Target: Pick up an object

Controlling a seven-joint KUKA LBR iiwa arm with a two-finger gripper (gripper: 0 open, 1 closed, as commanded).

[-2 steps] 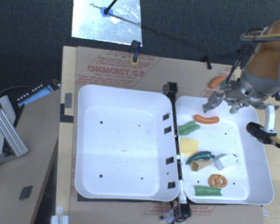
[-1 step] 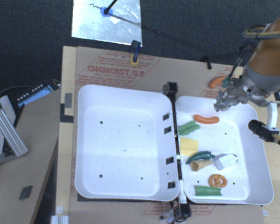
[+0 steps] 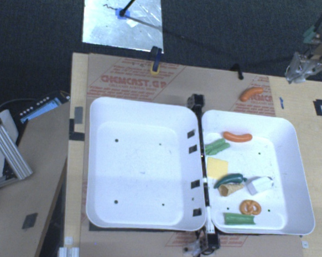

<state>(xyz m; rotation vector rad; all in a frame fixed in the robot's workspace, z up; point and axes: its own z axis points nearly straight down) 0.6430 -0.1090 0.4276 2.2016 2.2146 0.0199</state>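
The right bin holds several small items. An orange sausage lies at its back, with a light green pod and a yellow cheese square near the left wall. A dark green pepper, a tan cone and a white block sit in the middle. A pretzel and a green bean lie at the front. My gripper hangs high at the back right, beyond the bin and away from all of them, with nothing visibly in it.
A second orange sausage lies on the cardboard behind the right bin. The left bin adjoins the right one along a black-clipped divider. A blue and yellow clamp stands at the bench's back edge.
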